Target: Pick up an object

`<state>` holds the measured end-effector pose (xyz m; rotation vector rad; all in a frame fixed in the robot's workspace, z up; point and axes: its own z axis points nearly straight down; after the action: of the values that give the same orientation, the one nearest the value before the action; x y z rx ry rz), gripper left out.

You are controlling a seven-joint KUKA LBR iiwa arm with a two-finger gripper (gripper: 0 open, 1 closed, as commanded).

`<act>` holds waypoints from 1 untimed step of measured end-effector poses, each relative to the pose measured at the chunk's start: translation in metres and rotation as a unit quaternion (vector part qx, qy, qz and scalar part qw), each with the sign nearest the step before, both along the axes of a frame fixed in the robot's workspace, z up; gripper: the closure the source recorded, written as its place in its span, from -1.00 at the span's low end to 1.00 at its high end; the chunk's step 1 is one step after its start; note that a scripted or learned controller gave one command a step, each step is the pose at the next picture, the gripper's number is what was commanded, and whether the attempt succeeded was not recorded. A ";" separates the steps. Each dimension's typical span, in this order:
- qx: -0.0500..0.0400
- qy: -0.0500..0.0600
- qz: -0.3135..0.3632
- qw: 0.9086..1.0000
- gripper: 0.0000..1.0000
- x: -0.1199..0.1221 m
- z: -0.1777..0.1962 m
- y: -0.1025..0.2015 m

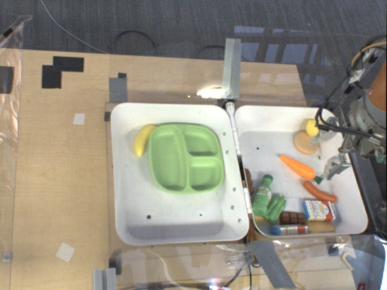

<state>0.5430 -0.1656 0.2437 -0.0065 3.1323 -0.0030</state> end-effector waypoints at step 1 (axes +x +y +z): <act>-0.001 -0.002 -0.014 1.000 -1.00 0.001 -0.150 0.003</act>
<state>0.5443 -0.1626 0.0938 0.0377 3.1272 -0.0050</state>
